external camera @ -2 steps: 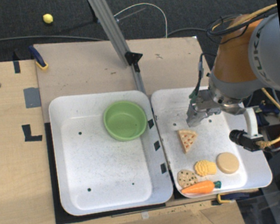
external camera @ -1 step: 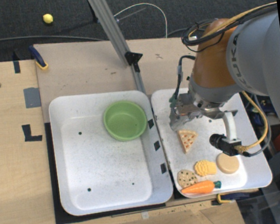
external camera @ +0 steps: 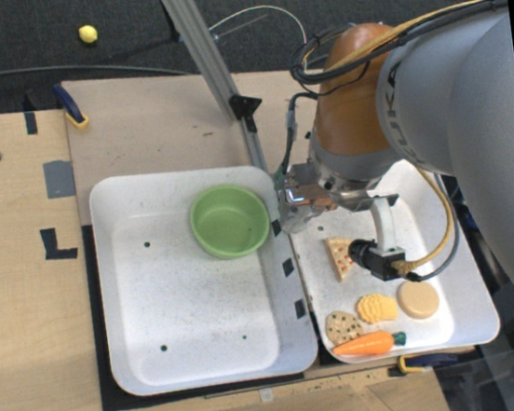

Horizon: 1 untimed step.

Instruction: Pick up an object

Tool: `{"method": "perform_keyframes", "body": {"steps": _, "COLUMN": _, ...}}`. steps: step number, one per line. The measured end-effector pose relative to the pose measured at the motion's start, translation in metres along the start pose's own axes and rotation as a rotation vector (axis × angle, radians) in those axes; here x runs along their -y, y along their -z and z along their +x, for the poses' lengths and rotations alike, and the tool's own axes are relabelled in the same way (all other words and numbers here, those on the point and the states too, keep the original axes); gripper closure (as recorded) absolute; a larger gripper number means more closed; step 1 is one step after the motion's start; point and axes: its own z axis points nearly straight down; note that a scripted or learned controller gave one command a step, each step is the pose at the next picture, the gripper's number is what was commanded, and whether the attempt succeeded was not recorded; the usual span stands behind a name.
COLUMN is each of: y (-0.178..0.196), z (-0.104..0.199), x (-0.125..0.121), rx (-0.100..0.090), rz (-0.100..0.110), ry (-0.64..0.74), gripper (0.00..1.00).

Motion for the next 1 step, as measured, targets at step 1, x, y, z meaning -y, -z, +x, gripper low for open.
{"method": "perform_keyframes", "body": {"steps": 1, "y": 0.0065, "z": 0.0605, "x": 0.0039, "rx": 0.000, "rz": 0.001, "ry": 0.001, "gripper": 1.00}}
